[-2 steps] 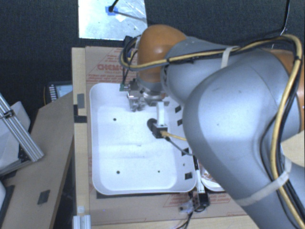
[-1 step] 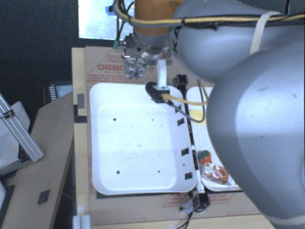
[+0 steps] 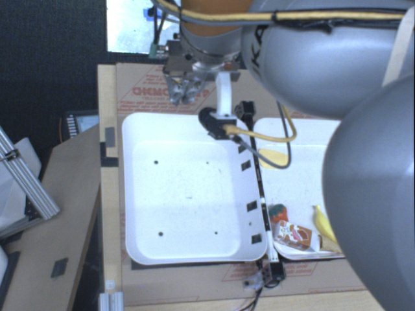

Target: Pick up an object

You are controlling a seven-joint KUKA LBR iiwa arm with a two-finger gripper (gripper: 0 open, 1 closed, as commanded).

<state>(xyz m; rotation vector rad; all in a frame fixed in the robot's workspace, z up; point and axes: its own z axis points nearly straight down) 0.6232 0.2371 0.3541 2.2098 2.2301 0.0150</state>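
A: Where's the tool (image 3: 183, 91) right now?

B: High at the far side, over the cardboard-covered desk (image 3: 139, 92) just past the back rim of the left bin (image 3: 139, 193). It hangs from the grey arm (image 3: 311, 44), which fills the upper right of the camera view.

A: Are its fingers apart or together?

B: The tips look pressed close together, with nothing between them.

A: And the things to pick up?

B: They lie in the right bin (image 3: 305, 131), mostly hidden by the arm. Near its front corner there's a small red and white packet (image 3: 295, 235), with an orange and green piece (image 3: 277, 211) just behind it. A yellow object (image 3: 322, 222) shows beside the packet at the arm's edge, and another yellow object (image 3: 275, 154) lies further back.

A: How far is the tool from them?

B: Well apart, across the divider between the bins
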